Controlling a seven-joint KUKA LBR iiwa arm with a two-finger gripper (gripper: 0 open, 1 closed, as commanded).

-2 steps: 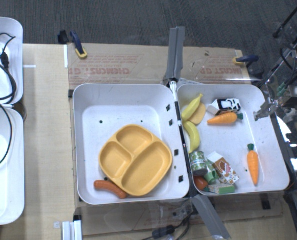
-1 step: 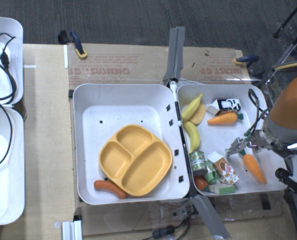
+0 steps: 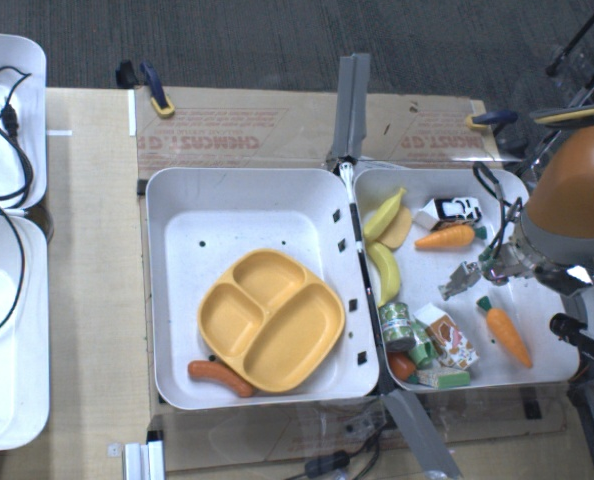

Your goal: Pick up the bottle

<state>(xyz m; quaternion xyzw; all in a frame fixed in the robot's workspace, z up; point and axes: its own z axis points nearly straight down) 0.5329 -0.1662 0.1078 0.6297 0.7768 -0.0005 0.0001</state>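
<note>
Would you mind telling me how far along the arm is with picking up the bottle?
Done: the arm has reached into the right bin, and its gripper sits low over the middle of it. In hand: nothing shows between its fingers. I can't pick out the bottle for certain; it may be among the packets by the green can, apart from the gripper. Left: closing on the bottle and lifting it.

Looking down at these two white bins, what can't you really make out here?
- Two-finger metal gripper: too small and blurred to tell how its fingers stand.
- Small green-labelled bottle: label print too small to read.
- Reddish sausage: one end hidden under the yellow divided plate.
- Grey arm: cut off by the right edge.
</note>
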